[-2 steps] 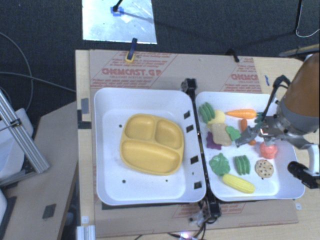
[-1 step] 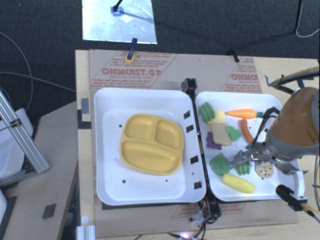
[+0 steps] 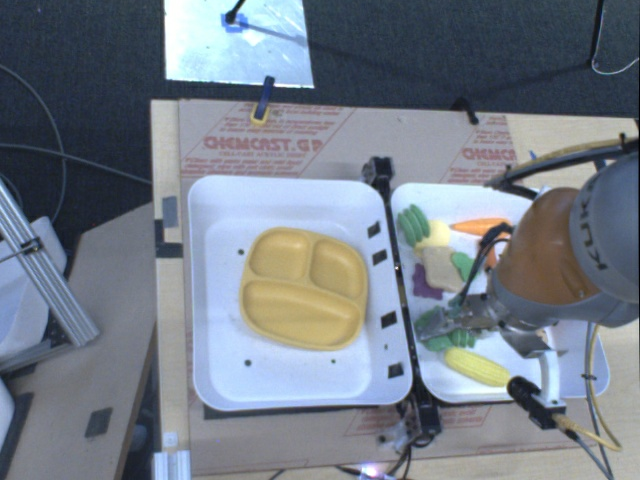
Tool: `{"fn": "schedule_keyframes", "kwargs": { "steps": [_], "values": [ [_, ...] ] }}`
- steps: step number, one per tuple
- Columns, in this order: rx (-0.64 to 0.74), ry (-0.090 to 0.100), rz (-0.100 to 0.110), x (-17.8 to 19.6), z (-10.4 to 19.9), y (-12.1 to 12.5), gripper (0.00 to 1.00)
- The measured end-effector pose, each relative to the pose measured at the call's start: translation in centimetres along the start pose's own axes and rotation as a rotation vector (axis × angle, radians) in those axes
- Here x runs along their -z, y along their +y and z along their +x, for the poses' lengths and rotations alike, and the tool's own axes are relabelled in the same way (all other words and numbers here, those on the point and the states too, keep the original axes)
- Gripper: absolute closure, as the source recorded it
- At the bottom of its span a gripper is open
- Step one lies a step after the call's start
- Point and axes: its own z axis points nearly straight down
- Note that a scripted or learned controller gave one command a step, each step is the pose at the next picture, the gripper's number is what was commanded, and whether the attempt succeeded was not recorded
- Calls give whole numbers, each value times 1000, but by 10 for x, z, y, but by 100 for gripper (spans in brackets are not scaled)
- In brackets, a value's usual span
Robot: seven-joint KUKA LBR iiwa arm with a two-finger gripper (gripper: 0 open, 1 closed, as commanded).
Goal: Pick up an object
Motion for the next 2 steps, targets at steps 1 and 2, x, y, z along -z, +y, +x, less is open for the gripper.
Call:
{"fn": "schedule_keyframes", "kwargs": {
  "steps": [1, 2],
  "values": [
    [-5, -2, -2, 20, -16, 0, 0],
    [-4, -1, -3, 30, -15, 1, 100]
  ]
}}
